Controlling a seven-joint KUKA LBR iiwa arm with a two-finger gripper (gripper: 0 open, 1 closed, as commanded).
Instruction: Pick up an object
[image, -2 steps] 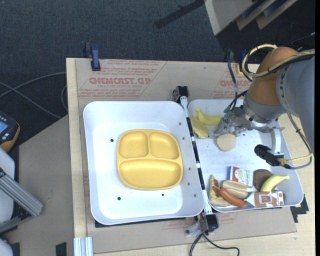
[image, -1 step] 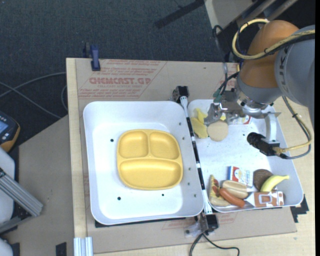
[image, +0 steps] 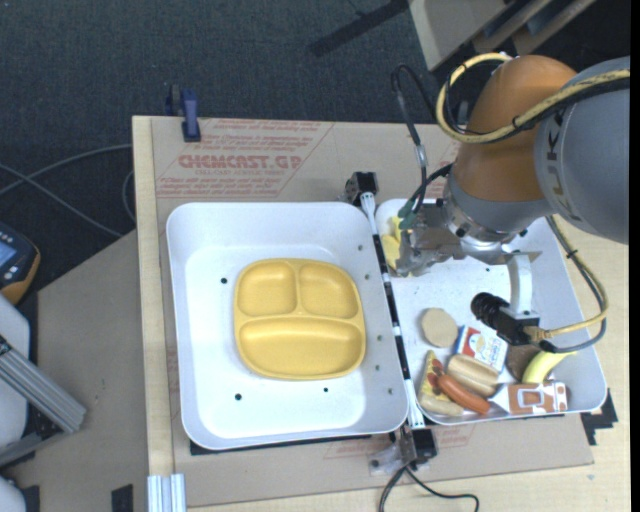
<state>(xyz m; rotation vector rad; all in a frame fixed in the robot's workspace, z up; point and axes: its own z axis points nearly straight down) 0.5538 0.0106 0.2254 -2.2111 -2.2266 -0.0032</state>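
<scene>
Left bin (image: 200, 390): yellow tray (image: 298, 318) | right bin (image: 580, 350): crowded, end effector (image: 418, 248) perhaps near divider

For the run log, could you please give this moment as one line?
arm: over right bin | tool: far left corner | grasp: unclear | yellow tray: left bin

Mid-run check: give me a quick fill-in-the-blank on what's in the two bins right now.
The yellow divided plate lies in the ____ bin as the camera sees it.
That plate has ____ compartments.
The hot dog lies in the ____ bin.
The gripper is over the right bin's ____ corner, far from the camera.

Missing words: left; three; right; left
</scene>
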